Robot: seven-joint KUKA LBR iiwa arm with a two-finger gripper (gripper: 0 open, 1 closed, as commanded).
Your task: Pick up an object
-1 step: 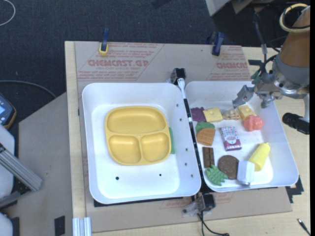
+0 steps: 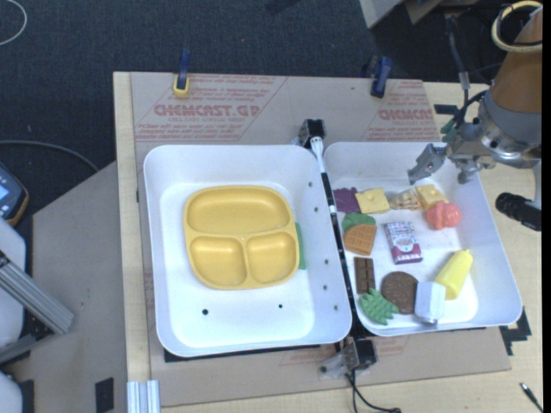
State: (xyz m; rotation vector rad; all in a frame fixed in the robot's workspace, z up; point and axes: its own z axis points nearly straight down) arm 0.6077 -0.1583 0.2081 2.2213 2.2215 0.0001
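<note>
The right bin [image 2: 499, 231] holds several toy foods: a purple piece [image 2: 346, 200], a yellow cheese slice [image 2: 373, 200], an orange block [image 2: 429, 194], a red item [image 2: 443, 216], a pink packet [image 2: 402, 241], a yellow bottle [image 2: 455, 272], a brown cookie [image 2: 399, 289] and a white cup [image 2: 429, 302]. My gripper [image 2: 445, 167] hangs over the far part of this bin, just above the orange block. Its two grey fingers [image 2: 424, 163] are spread, with nothing between them.
The left bin [image 2: 164, 231] holds a yellow divided plate [image 2: 241, 235] with a green piece [image 2: 300, 246] at its right edge. A black divider [image 2: 331, 222] runs between the bins. Blue clamps [image 2: 380, 76] stand at the board's far edge.
</note>
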